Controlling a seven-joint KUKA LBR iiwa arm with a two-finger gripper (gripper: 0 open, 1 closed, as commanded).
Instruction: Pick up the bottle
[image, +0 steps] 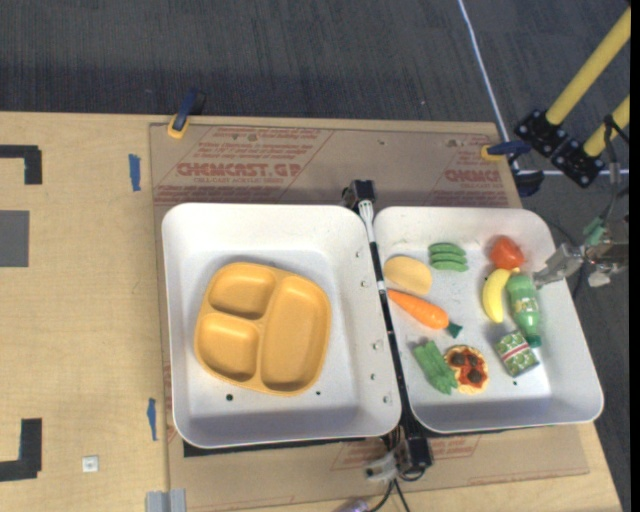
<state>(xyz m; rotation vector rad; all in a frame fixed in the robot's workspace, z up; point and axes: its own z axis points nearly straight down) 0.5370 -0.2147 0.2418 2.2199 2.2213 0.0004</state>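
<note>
A brown board lies on a tan bench (80, 330) over dark carpet, bearing two white bins: the left bin (190, 250) holds a yellow divided tray (265, 327), and the right bin (570, 390) holds toy food. The green bottle (522, 306) lies near that bin's right wall, just beside a banana (494, 296) and below a tomato (505, 251). Metal parts of the gripper (575, 262) sit at the bin's right rim, close to the bottle's top; how it is set cannot be made out.
</note>
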